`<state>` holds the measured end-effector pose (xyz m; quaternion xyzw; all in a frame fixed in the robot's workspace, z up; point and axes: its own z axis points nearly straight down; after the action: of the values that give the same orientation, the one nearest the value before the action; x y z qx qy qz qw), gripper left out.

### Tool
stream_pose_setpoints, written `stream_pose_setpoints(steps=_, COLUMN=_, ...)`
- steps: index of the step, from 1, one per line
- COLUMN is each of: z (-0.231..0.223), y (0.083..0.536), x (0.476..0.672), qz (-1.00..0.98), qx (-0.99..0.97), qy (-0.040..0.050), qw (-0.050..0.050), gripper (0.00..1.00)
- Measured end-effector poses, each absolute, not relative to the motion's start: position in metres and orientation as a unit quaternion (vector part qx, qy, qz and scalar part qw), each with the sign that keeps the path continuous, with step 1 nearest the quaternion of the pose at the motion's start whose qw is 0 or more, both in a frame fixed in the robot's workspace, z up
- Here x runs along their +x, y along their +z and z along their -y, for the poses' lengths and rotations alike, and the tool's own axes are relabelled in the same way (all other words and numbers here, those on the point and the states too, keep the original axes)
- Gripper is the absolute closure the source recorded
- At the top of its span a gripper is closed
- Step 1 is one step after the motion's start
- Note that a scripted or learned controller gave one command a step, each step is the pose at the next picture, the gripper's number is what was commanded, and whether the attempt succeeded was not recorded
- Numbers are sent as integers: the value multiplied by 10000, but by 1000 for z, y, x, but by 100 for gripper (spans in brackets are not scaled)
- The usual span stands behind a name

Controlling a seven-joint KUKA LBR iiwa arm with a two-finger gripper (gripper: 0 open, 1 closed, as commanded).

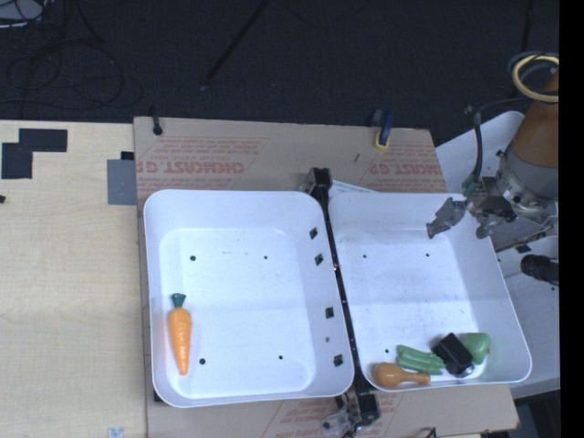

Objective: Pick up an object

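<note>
While the arm (534, 144) sits at the right edge over the far right rim of the right bin (411, 281), you can see the gripper (465, 215) spread open with nothing between its fingers. One grey finger (445, 217) juts left over the bin's upper right area, angular and metallic-looking; the other sits nearer the wrist. Orange band above the wrist, with a yellow cable loop (534, 73) on top.

Objects in the right bin are all bunched in the near right corner, well apart from the gripper:
- a green bean-pod shape (420, 359), elongated, smooth plastic look
- a black blocky piece (453, 354), matte, tilted, lying partly over the pod and touching a rounded light-green item (476, 343)
- an orange-tan pear- or gourd-like toy (399, 375), bulbous at one end with a thin neck, against the near wall

Left bin (237, 290): one toy carrot (180, 333), orange tapered body with a dark green top, lying lengthwise near the left wall, tip toward the camera.

Both bins are shallow glossy white plastic with rounded corners and small dark holes in the floor. They sit side by side, joined by a black strip (330, 281), on a brown cardboard sheet (274, 158) printed in red lettering. That sheet lies on a pale wood-grain table (64, 290). A blue and yellow clamp (383, 128) grips the cardboard's far edge.
</note>
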<state>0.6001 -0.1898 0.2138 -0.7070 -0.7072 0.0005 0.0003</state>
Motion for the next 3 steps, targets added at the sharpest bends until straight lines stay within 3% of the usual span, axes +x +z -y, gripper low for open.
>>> stream_pose_setpoints(steps=1, z=136, y=119, x=641, qz=7089, qx=-7053, qy=11, qw=34, gripper=0)
stream_pose_setpoints(steps=2, z=97, y=339, x=646, qz=7088, qx=-7053, qy=-56, qw=-69, gripper=0)
stream_pose_setpoints(steps=3, z=98, y=337, x=644, qz=7091, qx=-7051, qy=18, qw=6, gripper=100)
